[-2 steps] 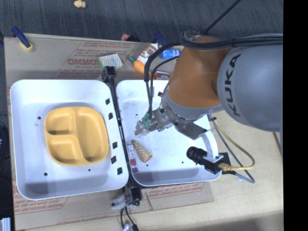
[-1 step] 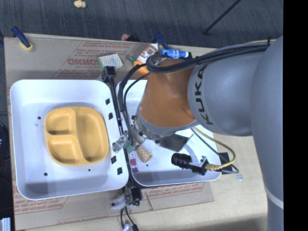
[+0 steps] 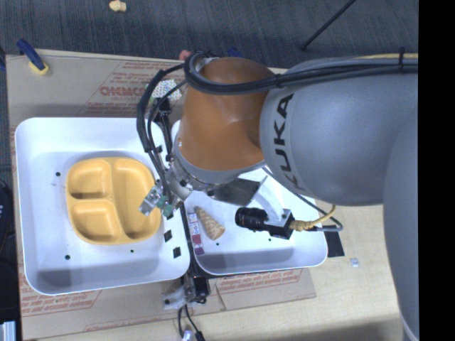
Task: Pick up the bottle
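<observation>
My gripper (image 3: 158, 202) hangs low over the left bin (image 3: 35, 190), at the right rim of a yellow divided plate (image 3: 110, 197). Something small, grey and green shows at its tip; I cannot tell what it is. A slim object with a red-and-white label (image 3: 196, 243) lies along the left wall of the right bin (image 3: 284, 260); it may be the bottle, too small to be sure. The arm's orange band and grey body hide most of the right bin.
A tan ridged cone-shaped item (image 3: 210, 223) lies in the right bin beside the slim object. The yellow plate takes up the middle of the left bin. A blue clip (image 3: 32, 55) sits at the bench's back left corner.
</observation>
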You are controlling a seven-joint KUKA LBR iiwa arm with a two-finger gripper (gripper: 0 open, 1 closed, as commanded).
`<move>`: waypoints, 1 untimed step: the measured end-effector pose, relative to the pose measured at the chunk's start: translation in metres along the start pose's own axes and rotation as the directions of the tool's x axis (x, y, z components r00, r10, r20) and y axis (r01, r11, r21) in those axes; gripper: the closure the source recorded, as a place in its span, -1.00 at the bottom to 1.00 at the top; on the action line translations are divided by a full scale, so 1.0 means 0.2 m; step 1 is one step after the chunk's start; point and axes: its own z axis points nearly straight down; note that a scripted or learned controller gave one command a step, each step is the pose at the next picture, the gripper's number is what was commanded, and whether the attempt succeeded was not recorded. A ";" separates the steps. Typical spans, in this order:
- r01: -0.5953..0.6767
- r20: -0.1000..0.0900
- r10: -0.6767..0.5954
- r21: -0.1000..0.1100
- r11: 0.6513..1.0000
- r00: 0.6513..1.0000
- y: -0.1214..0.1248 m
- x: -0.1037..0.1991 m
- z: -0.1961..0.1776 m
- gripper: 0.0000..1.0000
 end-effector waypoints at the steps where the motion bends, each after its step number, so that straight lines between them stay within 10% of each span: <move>1: -0.145 0.002 0.145 -0.002 0.989 0.989 -0.02 -0.02 -0.01 1.00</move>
